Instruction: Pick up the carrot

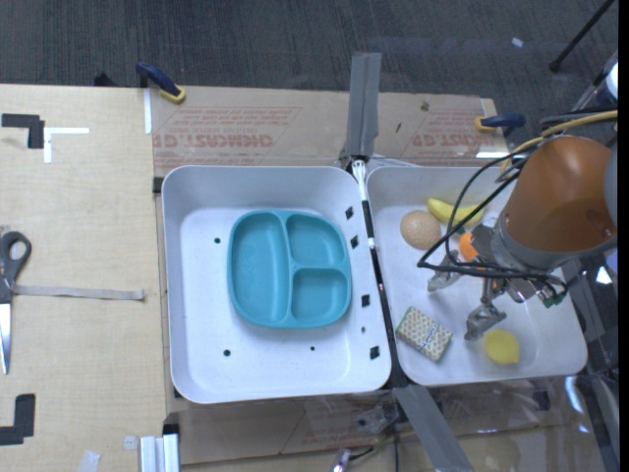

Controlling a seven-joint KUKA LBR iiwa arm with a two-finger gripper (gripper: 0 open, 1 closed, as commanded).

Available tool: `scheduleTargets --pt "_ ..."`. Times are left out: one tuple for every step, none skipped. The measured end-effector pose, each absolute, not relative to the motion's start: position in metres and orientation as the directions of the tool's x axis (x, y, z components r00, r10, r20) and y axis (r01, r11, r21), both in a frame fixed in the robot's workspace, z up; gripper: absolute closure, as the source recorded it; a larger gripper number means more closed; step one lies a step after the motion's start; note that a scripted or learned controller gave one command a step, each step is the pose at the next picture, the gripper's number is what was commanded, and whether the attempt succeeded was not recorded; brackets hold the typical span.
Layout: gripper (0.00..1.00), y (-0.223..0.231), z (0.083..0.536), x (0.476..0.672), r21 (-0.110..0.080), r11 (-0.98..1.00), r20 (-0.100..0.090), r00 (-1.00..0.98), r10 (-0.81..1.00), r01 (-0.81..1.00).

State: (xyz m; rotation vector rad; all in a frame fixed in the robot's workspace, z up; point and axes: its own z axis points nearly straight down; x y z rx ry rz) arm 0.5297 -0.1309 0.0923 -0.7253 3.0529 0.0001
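Beside right bin's [565,362] edge, gripper [484,318]

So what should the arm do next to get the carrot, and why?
Probably shift a little toward the far side of the right bin and line up first. An orange bit, likely the carrot, peeks out beside the egg and banana, mostly hidden under the arm, while the gripper hangs nearer the lemon.

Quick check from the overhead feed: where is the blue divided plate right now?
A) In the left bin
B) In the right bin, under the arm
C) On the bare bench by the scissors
A: the blue divided plate lies flat inside the left bin, apart from the right bin's items.
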Motion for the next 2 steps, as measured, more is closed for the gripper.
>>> scheduleTargets --pt "0.00 -0.173 0.094 0.616 -0.002 0.962 -0.008 -0.962 -0.273 -0.273" --pt "1.00 -0.173 0.106 0.618 -0.004 0.962 -0.015 -0.962 -0.271 -0.271"
